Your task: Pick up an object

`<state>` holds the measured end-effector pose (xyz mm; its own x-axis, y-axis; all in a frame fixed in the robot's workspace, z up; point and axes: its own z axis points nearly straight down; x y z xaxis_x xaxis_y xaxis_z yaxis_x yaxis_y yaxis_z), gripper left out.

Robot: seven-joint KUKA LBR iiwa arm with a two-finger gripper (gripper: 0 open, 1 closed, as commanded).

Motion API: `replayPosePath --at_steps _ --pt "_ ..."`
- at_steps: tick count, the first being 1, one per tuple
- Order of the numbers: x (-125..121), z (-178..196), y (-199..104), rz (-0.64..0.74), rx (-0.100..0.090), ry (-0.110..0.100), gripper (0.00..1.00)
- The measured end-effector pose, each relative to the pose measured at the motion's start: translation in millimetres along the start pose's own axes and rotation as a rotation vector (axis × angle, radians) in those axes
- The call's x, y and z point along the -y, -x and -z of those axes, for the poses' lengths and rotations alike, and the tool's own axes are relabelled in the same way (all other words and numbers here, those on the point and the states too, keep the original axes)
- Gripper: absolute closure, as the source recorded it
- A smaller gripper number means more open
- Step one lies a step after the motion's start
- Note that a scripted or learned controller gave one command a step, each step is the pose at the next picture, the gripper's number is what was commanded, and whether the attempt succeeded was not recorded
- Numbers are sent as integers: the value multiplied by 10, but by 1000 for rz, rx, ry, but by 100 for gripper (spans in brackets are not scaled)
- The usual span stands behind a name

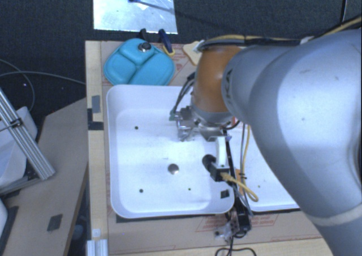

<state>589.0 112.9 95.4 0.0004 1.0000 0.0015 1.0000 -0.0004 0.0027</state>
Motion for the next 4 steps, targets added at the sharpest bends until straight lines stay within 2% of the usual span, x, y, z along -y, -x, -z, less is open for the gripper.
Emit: replayPosePath --at_steps 1,2,3,4 --pt "1039 -101 -399 -2 6 -1 100" --pt "865 -125 -334 8 -10 -49 100" --pt "838 2568 -413 6 -6 16 100" --pt "483 4235 -418 5 -5 19 100"
